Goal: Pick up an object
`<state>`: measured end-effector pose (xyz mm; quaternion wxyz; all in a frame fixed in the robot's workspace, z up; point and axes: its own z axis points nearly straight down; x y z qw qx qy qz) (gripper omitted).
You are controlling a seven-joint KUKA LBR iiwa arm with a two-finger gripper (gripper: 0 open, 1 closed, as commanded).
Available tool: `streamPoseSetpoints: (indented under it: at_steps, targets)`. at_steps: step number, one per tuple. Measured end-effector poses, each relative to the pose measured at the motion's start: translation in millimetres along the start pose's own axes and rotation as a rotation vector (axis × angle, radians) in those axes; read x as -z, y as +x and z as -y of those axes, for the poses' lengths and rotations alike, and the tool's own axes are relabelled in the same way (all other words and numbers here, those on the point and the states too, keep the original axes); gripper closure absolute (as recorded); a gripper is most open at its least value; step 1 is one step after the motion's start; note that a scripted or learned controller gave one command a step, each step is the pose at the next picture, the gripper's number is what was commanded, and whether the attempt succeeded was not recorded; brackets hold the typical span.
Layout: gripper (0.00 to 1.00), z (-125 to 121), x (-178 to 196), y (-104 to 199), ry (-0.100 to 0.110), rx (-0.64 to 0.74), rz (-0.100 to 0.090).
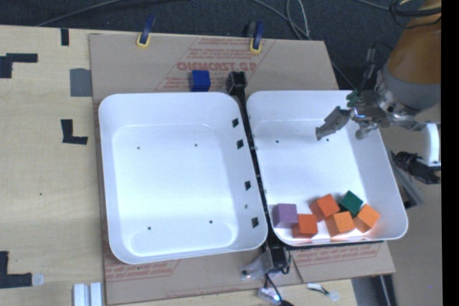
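The tool (343, 122) hangs over the far side of the right bin (373, 154), and nothing is seen in its grip.

I cannot tell how wide it is open. The blocks sit in a little pile at the near edge of that bin: a purple block (285, 213), some orange blocks (340, 223) and a green block (351, 202). They look hard, smooth and boxy. The bin is shiny white. I think the pick has not started. Next the tool must move toward the pile, go down and close on one block.
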<state>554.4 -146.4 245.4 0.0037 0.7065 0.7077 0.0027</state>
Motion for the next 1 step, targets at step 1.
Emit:
streamPoseSetpoints:
  at_steps: [1]
  targets:
    - [0.00,-32.3,57.8,-7.1,0.005,-0.001,-0.001]
